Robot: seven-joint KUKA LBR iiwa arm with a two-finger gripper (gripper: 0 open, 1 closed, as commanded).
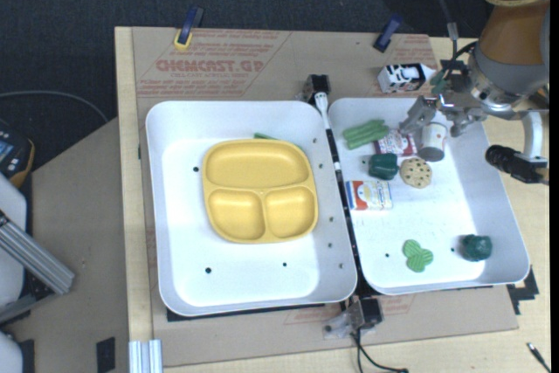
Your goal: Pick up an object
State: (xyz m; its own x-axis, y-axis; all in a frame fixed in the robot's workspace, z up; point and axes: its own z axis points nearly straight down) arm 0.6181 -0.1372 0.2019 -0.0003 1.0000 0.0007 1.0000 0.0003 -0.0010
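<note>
Two white bins sit side by side: the left bin (166,188) holds one yellow divided tray (259,189), and the right bin (498,214) holds about seven small items, three of them green.

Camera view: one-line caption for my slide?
End effector hovers over the right bin of small objects; yellow divided tray sits in the left bin.

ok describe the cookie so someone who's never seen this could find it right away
Start at the right bin, the one without the yellow tray. Near its middle, just below the gripper and right of a dark green block, lies the cookie. It is the one round, tan thing with dark specks; its neighbours are green or boxy.
</note>
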